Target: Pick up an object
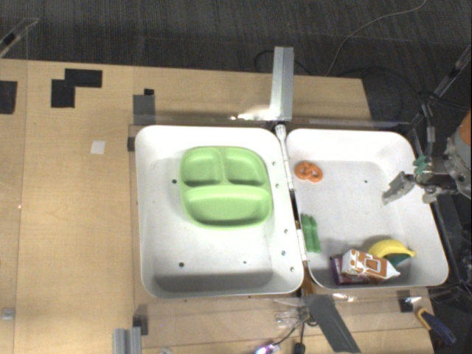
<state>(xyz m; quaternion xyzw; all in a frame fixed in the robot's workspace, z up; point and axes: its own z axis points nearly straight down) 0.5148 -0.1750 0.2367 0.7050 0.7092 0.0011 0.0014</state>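
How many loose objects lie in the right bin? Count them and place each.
4: pretzel near the far-left corner, green block along the left wall, carton and banana touching at the near edge.

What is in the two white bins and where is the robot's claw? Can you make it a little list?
left bin: a green divided plate, lying flat
right bin: four things
orange pretzel: near the divider, far side
green stick-shaped item: along the divider, near side
yellow banana: near right corner
small carton: touching the banana, on its left
claw: over the right bin's right side, apart from all four things
held: nothing seen between the fingers
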